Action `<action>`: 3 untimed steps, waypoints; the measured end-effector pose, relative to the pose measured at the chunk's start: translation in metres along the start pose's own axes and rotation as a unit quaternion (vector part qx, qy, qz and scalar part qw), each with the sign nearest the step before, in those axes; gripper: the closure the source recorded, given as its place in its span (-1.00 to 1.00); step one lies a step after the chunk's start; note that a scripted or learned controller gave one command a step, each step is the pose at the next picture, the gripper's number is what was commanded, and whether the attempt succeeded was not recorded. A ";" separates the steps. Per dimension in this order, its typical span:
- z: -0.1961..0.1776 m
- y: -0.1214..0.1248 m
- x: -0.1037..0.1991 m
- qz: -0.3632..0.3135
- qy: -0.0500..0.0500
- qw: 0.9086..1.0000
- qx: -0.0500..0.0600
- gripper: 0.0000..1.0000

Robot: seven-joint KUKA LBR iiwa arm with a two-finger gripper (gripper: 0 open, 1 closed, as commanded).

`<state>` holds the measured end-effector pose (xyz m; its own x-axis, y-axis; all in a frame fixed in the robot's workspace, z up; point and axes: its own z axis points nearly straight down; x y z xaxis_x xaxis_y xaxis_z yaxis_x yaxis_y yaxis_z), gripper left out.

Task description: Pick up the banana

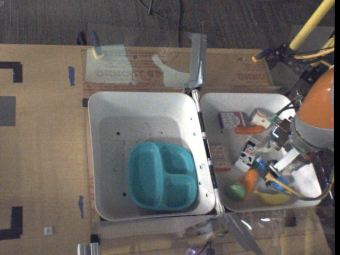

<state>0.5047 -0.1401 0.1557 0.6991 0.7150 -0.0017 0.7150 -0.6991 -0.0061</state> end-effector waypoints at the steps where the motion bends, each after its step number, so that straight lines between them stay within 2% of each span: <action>1: 0.040 0.005 -0.019 0.112 0.010 0.994 -0.015 -1.00; 2: -0.118 0.049 0.025 0.214 0.001 0.977 -0.002 -1.00; 3: -0.020 0.032 0.035 -0.028 0.000 1.000 -0.001 -1.00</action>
<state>0.5523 -0.1371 0.1755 0.6587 0.7524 -0.0011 0.7524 -0.6587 -0.0047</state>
